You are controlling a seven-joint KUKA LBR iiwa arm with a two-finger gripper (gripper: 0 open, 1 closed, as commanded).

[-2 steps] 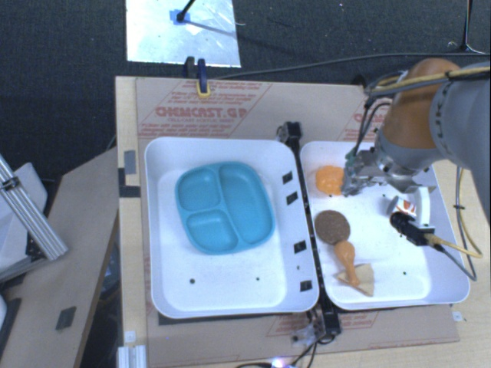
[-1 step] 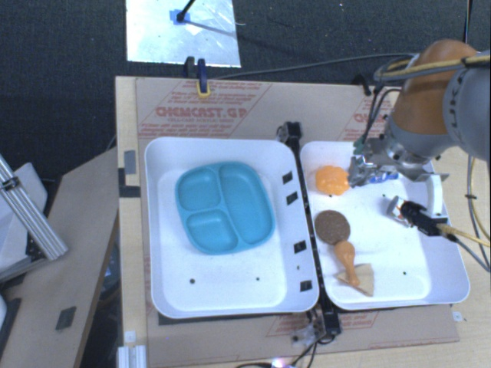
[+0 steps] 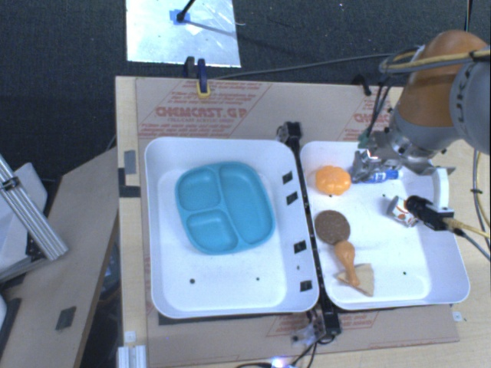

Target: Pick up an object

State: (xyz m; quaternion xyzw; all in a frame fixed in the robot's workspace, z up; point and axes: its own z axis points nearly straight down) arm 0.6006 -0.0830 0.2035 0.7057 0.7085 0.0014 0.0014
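My gripper (image 3: 364, 164) hangs low over the far part of the right bin (image 3: 430, 278), on the grey arm with the orange band. A small blue and white thing (image 3: 383, 175) lies right beside it, on its right; whether they touch I cannot tell. Just left of the gripper sits an orange ball-like fruit (image 3: 333, 179). Nearer the front lie a brown round disc (image 3: 332, 226), an orange drumstick-shaped piece (image 3: 345, 256) and a tan wedge (image 3: 364, 279).
The left bin (image 3: 165, 282) holds a blue divided plate (image 3: 225, 206). A black-clipped divider (image 3: 301, 205) runs between the bins. A clamp (image 3: 201, 77) stands at the bench's far edge.
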